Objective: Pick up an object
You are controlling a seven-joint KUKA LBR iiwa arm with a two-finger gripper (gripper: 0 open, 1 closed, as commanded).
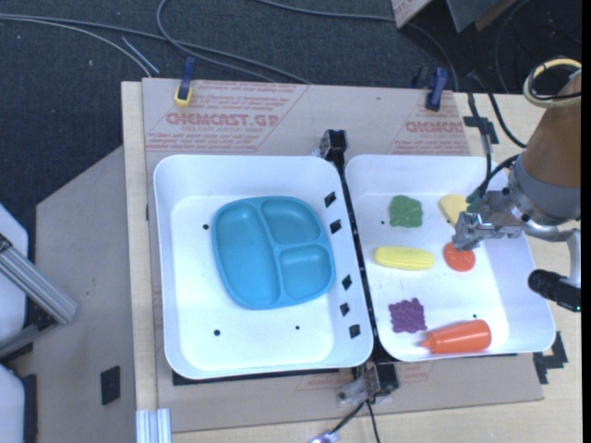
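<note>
Camera view: hovering at right bin [517, 335], gripper [464, 233] directly over small round red-orange toy [460, 258], presumably lining up for a grasp; jaw state impossible to tell. Lying loose nearby: green lump [404, 211], yellow corn cob [403, 258], purple cluster [407, 315], orange carrot [458, 337], yellow piece [452, 208]. Six toys. Resting in left bin [180, 330]: one blue divided plastic tray [273, 250].

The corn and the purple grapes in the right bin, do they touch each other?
Apart. The camera view shows a strip of bare white bin floor between the corn and the purple grapes.
</note>
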